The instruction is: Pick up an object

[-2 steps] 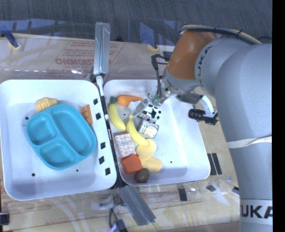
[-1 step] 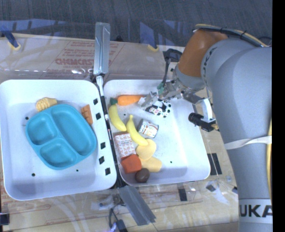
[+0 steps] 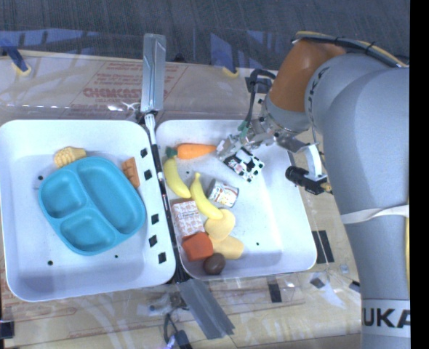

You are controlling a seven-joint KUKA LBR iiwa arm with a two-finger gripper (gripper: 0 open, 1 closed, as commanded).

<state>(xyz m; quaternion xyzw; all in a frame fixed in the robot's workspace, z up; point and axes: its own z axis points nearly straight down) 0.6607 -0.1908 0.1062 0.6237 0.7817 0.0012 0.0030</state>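
My gripper [image 3: 236, 147] reaches down into the back of the right bin [image 3: 287, 224], under the grey wrist with its orange band. Just below it and touching or nearly touching lies a small black-and-white patterned object [image 3: 248, 166]. An orange carrot [image 3: 195, 150] lies to the gripper's left. Two yellow bananas [image 3: 175, 178] lie along the bin's left side, and a small can [image 3: 223, 193] rests beside them. Toward the front sit a printed packet [image 3: 187, 215], a red block [image 3: 198, 246], a yellow fruit [image 3: 225, 235] and a dark brown ball [image 3: 214, 264].
The left bin [image 3: 25, 267] holds a blue divided plate [image 3: 91, 204], a corn cob [image 3: 69, 155] and a small orange piece [image 3: 131, 171]. A metal divider bar [image 3: 153, 71] runs between the bins at the back. The arm's bulk covers the right side.
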